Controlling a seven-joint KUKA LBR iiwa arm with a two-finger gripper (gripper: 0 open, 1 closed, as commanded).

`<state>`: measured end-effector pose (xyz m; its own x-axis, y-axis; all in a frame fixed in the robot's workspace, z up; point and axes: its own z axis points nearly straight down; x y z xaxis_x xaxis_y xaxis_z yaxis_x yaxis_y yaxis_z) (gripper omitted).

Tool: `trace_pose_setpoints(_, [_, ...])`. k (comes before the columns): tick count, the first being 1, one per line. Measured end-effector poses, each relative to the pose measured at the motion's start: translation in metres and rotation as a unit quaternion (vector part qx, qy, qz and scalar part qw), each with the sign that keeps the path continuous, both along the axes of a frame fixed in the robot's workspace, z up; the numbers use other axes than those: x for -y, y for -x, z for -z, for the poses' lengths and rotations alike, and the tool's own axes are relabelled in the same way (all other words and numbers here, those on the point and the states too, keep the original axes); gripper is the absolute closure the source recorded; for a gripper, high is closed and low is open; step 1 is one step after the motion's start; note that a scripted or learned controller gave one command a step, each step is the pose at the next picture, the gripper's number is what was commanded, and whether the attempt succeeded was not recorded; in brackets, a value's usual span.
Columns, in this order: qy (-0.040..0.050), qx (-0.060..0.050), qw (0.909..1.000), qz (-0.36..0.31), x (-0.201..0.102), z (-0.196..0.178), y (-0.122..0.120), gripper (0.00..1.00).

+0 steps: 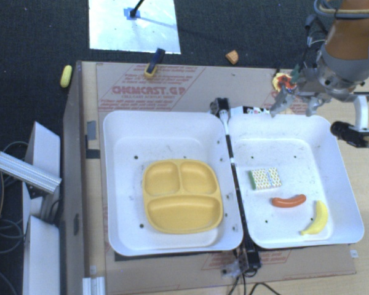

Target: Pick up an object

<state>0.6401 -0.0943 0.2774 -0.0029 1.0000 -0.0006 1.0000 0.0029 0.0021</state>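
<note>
The right bin (338, 158) holds three small things: a green-and-white checkered block (264, 177), a red sausage (288, 201) and a yellow banana (316, 219) near the front right corner. My gripper (295, 106) hangs above the bin's far rim, well back from all three. Its two fingers (278, 105) are spread and it is open with nothing between them. In the left bin (120, 165) lies a yellow divided plate (182, 195).
A small multicoloured object (283, 80) sits on the bench just behind the gripper. Beyond the bins lie an orange piece (232, 56), a yellow piece (66, 75) and a blue-and-yellow clamp (154, 62). A black divider (232, 165) joins the two bins.
</note>
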Motion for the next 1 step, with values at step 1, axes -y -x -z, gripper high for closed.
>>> trace_pose_setpoints(1, [-0.0002, -0.001, 1.0000, 0.001, 0.0156, 0.1106, 0.0469, 0.00])
